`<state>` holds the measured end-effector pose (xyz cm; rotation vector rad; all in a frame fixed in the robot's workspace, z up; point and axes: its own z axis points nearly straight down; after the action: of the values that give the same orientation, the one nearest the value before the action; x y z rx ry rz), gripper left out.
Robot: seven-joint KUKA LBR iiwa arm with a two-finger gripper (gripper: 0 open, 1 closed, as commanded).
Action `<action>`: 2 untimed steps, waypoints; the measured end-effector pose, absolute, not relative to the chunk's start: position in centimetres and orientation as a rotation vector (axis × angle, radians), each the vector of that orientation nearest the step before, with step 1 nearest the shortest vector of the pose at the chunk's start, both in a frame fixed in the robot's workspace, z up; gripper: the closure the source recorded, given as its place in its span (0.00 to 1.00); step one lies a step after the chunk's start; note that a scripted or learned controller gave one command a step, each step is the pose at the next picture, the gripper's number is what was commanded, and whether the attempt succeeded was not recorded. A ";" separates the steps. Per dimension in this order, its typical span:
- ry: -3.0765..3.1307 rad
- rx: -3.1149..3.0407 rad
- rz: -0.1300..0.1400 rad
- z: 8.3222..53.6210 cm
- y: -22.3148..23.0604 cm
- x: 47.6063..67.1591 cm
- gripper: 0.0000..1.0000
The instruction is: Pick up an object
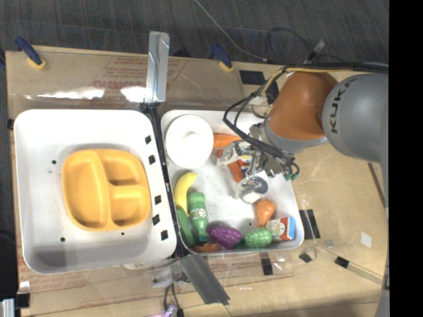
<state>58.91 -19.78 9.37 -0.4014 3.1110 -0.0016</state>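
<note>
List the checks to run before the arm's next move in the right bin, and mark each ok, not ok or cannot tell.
1. Tool is over the right bin: ok.
2. Objects are within the bin for picking, such as the banana, purple grapes and green bottle: ok.
3. Tool is closed on an object: cannot tell; wrist and cables hide it.
4. Target stands apart from neighbours: not ok; objects crowd the near wall.
5. White bowl is away from the tool: ok.
6. Yellow tray lies in the left bin: ok.
</note>
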 end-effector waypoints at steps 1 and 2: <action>3.119 -0.364 0.000 9.3 -21.0 51.4 0.00; 3.079 -0.606 -0.001 9.3 -21.0 58.8 0.00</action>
<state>58.81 -20.96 9.30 -0.6060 3.0789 -0.0010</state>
